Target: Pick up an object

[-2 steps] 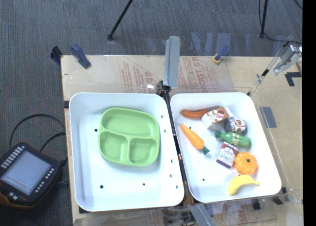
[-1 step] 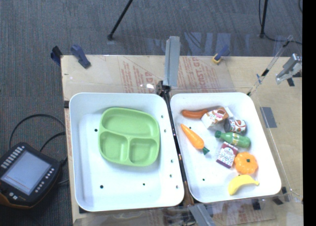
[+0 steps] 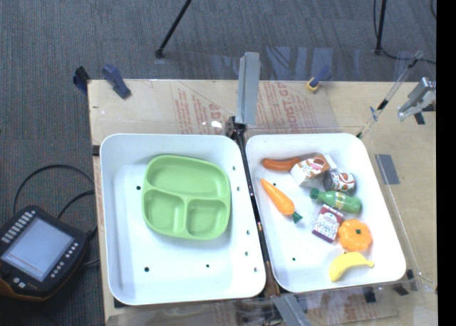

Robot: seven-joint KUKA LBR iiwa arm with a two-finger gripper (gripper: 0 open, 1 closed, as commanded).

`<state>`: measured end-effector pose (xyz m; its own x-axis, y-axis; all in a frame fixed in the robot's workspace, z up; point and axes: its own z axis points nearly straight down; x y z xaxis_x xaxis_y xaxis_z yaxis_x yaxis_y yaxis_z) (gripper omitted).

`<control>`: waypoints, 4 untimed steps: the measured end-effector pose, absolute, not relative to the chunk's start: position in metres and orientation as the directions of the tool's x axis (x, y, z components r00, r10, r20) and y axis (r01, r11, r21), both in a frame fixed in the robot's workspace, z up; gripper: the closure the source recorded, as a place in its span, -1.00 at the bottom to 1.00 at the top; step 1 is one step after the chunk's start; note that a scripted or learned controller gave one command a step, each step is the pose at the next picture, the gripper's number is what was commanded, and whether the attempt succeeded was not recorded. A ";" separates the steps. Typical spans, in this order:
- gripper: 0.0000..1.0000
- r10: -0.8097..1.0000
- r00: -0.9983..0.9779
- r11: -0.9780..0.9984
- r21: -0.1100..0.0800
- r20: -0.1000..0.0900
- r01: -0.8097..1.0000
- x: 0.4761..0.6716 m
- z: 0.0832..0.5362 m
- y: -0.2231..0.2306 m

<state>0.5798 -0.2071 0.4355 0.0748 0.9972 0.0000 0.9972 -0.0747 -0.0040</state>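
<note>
While the left bin (image 3: 121,260) holds a green divided plate (image 3: 188,197), the right bin (image 3: 303,278) holds a carrot (image 3: 278,199), a bottle (image 3: 338,201) and a banana (image 3: 348,265), clustered centre and right, with bare floor at lower left. The gripper (image 3: 419,100) sits at the upper right frame edge, outside both bins. Its opening state cannot be determined.

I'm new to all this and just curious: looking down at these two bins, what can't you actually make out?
- Gripper, camera view: small against the right edge, too small to make out.
- Carton and small box: printing too small to read.
- Can: label blurred, partly hidden by the green bottle.
- Handheld screen: its lower corner cut off by the left edge.
</note>
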 end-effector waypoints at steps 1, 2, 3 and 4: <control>-1.00 0.995 0.097 -0.097 -0.006 -0.001 0.995 0.568 0.397 -0.190; -1.00 0.969 -0.247 0.247 -0.002 0.000 0.969 0.572 0.436 -0.189; -1.00 0.946 -0.324 0.324 -0.004 0.003 0.946 0.621 0.265 -0.165; -1.00 0.938 -0.346 0.346 -0.006 0.005 0.938 0.553 0.127 -0.150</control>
<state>0.5533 -0.1498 0.1272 -0.3464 0.9381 0.0054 0.9380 0.3465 -0.0058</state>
